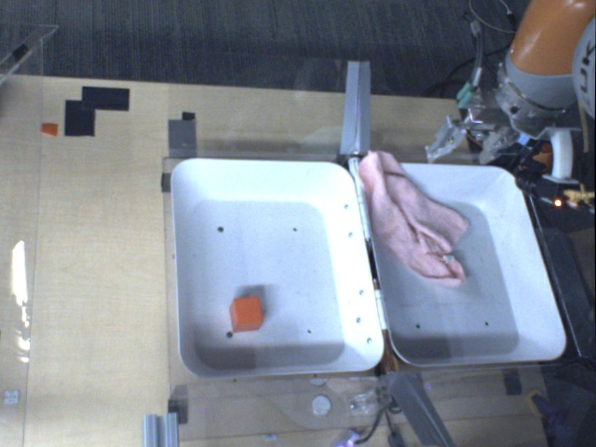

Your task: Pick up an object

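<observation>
Above the far rim of the right bin (535, 250), my claw (466, 136) hangs with nothing between its fingers; they read as spread apart, released, though the view is cluttered with cabling there.

Task status: not begun in any visible sense. No object is lifted. Two candidates remain in place. A pink cloth (414, 217) lies crumpled in the right bin, its upper end draped against the divider where the two bins meet, its lower end reaching toward the bin's middle. A small orange block (247, 314) sits on the floor of the left bin (186, 250), toward the near left corner, well apart from the cloth and from me.

Remaining, in my judgement: choose one item, descend, close, raise. The cloth is the nearer.

Arm pose: I enter from the upper right, orange band (554, 21) high, wrist angled down and leftward, claw near the cloth's upper end but not touching it.
</observation>
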Controlling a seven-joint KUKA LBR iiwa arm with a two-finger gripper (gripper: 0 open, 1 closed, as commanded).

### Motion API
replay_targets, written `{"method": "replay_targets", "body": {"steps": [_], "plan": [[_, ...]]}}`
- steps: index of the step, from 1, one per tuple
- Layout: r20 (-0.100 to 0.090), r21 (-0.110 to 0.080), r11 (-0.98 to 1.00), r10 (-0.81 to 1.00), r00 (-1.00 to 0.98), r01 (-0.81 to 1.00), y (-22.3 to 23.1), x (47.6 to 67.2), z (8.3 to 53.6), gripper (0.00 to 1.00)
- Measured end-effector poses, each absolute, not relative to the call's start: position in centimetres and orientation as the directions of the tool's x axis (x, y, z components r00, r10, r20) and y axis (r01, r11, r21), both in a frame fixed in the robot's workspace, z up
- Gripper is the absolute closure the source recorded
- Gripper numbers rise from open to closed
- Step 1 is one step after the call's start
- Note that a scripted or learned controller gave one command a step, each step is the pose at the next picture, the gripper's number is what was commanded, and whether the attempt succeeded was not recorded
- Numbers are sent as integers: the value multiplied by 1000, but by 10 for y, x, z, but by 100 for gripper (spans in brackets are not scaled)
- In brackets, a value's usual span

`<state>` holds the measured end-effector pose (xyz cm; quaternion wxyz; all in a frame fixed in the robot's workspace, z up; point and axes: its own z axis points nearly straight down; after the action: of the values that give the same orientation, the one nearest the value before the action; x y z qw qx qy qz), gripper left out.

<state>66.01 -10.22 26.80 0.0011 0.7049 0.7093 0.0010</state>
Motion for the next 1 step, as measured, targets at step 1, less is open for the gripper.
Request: {"method": "replay_targets", "body": {"steps": [1], "plan": [[0,3,39,999,-39,999,-86,614,172,0]]}}
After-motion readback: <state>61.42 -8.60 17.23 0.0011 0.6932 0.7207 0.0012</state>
